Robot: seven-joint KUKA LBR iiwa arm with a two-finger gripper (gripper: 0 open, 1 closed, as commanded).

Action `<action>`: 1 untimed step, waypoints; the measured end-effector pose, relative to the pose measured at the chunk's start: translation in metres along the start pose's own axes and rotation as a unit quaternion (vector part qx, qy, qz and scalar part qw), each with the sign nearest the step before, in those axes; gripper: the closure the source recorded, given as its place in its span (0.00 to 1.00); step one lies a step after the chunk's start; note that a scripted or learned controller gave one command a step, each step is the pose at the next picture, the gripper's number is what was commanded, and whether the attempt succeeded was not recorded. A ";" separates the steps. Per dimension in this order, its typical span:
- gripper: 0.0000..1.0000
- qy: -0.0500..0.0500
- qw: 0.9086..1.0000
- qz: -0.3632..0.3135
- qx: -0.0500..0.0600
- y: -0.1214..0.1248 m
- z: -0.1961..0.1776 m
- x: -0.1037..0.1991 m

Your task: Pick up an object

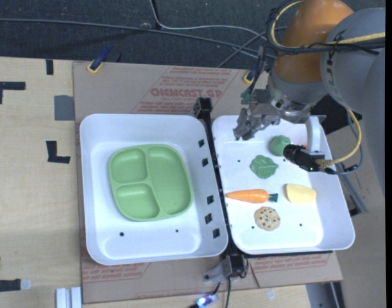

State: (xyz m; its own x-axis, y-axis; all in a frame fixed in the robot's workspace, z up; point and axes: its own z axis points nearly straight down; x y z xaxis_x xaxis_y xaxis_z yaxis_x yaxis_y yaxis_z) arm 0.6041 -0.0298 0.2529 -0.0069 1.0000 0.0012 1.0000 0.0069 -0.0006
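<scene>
The carrot [247, 196] lies in the right bin [333, 236] with its long axis across the view, orange tip toward the left bin [93, 191] and green top toward a yellow piece [300, 193]; a cookie [267, 219] sits just below it and two green pieces [264, 166] above. The gripper [246, 129] hangs over that bin's far left corner, well apart from the carrot, nothing between its fingers, which look close together. The left bin holds a green tray [149, 181], and red print on the cardboard [183, 92] behind is too blurred to read.
</scene>
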 end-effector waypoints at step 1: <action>1.00 0.000 1.000 0.001 0.001 0.013 0.010 0.046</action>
State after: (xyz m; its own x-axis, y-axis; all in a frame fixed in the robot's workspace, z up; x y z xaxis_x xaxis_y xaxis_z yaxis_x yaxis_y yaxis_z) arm 0.6168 0.0158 0.2428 -0.0056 1.0000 0.0004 1.0000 0.0056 -0.0017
